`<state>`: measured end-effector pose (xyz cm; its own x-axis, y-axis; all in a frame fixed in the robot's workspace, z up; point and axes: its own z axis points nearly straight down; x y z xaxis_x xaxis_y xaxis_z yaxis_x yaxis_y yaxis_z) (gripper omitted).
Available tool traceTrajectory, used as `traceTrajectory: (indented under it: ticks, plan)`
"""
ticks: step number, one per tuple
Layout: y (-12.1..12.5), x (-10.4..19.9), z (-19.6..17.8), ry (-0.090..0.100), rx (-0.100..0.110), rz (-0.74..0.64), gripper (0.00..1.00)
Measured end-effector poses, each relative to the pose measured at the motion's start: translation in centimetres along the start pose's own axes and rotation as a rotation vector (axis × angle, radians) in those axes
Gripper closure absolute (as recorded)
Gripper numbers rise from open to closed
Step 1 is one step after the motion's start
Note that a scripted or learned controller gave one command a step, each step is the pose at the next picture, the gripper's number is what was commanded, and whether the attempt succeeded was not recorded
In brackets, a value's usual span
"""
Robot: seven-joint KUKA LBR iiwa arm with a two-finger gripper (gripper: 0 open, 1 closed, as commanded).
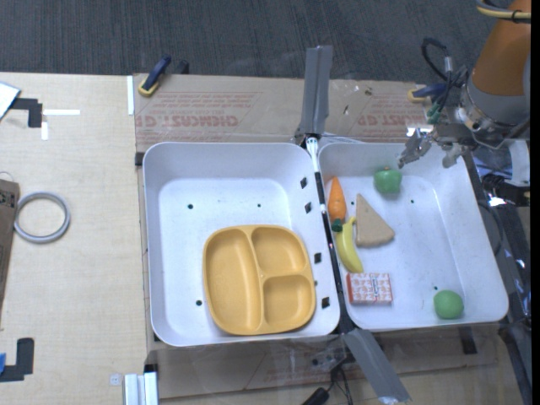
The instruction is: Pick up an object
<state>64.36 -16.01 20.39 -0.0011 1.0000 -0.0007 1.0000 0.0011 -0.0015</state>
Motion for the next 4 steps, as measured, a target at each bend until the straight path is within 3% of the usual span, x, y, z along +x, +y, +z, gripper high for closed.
traceTrajectory:
  ticks: [1, 2, 3, 4]
  plan:
    - [1.6, -0.4, 11.0, -0.002, -0.005, -0.114, 0.0]
    - [1.6, -0.4, 11.0, -0.002, -0.004, -0.114, 0.0]
    - [1.7, -0.4, 10.0, -0.003, -0.006, -0.115, 1.0]
    - [-0.7, 10.2, 1.2, 0.0, -0.002, 0.007, 1.0]
